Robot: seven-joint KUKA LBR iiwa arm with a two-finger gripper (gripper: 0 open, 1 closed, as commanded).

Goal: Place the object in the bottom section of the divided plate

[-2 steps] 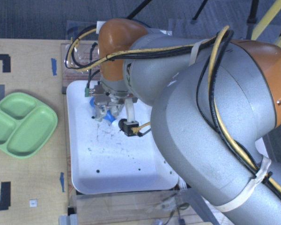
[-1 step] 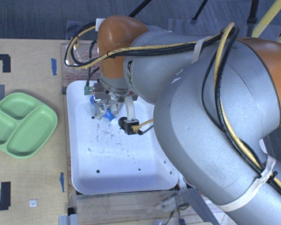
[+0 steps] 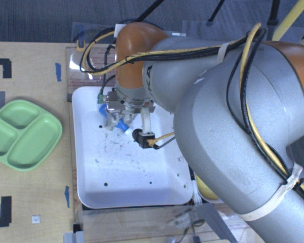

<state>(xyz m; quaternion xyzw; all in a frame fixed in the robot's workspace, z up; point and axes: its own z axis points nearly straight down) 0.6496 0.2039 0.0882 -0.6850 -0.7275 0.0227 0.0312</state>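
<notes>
- The gripper (image 3: 122,121) hangs low over the far left part of the white bin (image 3: 137,186), its two pale fingers pointing down to the floor of the bin.
- A small blue object (image 3: 123,126) sits right at the fingertips, with another blue and green bit showing just left of the wrist; the blue piece looks to be between the fingers, but the view is too crowded to say if they are clamped on it or merely astride it, so I cannot tell the grip.
- A small black unit (image 3: 143,137) with a yellow lead hangs beside the fingers on the near side, likely a sensor or a cable end on the tool.
- Above the fingers the orange band (image 3: 134,42) of the wrist stands nearly upright, which suits a straight downward pick; the bulky grey arm (image 3: 243,125) crosses from the right and hides the right side of the bin.
- The bin floor near the fingers is scuffed with dark specks.
- The green divided plate (image 3: 24,134) lies on the wooden bench (image 3: 35,65) near its left edge, well apart from the bin, all three sections bare.
- In my judgement the task is at the picking stage: the object is in the bin, and the carry to the plate's bottom section is not yet done.
</notes>
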